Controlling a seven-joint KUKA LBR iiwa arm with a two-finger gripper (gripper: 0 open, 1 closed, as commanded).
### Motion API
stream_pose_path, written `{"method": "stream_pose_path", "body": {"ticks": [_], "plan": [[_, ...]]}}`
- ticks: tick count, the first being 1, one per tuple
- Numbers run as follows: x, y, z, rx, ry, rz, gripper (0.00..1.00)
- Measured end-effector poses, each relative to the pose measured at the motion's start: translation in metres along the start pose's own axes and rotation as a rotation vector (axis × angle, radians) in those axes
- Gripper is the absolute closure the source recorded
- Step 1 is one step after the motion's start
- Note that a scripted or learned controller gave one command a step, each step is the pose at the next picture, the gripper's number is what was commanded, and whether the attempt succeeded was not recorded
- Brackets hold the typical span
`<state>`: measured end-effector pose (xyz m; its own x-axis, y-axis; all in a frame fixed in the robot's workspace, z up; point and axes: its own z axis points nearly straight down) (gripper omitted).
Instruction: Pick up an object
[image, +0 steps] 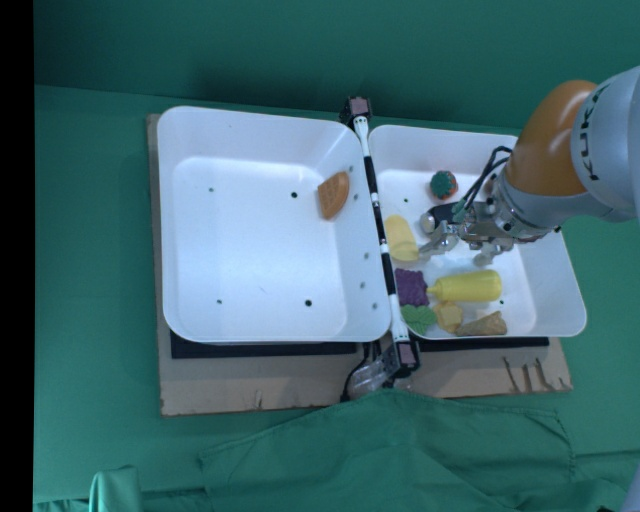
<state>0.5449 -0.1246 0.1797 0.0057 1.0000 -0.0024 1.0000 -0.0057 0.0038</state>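
Note:
My gripper (432, 240) hangs over the right bin (560, 300), its metal fingers spread apart with nothing between them. Just left of the fingertips lies a pale yellow piece (402, 238). Below the gripper sits a yellow mustard bottle (466, 288), with a purple grape bunch (410, 285), a green leafy piece (419, 318) and a tan piece (483, 324) near the bin's front. A small green and red round item (443, 184) rests behind the gripper. An orange slice-shaped piece (334, 194) leans on the right wall of the left bin (250, 240).
A black and white divider bar (376, 225) runs between the two bins. Both bins stand on a brown cardboard sheet (250, 385) on green cloth. A folded green cloth (400, 450) lies in front of the bench.

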Motion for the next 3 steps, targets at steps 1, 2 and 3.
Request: {"method": "stream_pose_path", "body": {"ticks": [1, 2, 3], "plan": [[-0.003, 0.003, -0.013, -0.010, -0.004, 0.004, 1.00], [-0.003, 0.000, -0.074, -0.003, -0.001, -0.003, 1.00], [0.001, 0.007, -0.119, -0.002, 0.000, -0.004, 1.00]]}}
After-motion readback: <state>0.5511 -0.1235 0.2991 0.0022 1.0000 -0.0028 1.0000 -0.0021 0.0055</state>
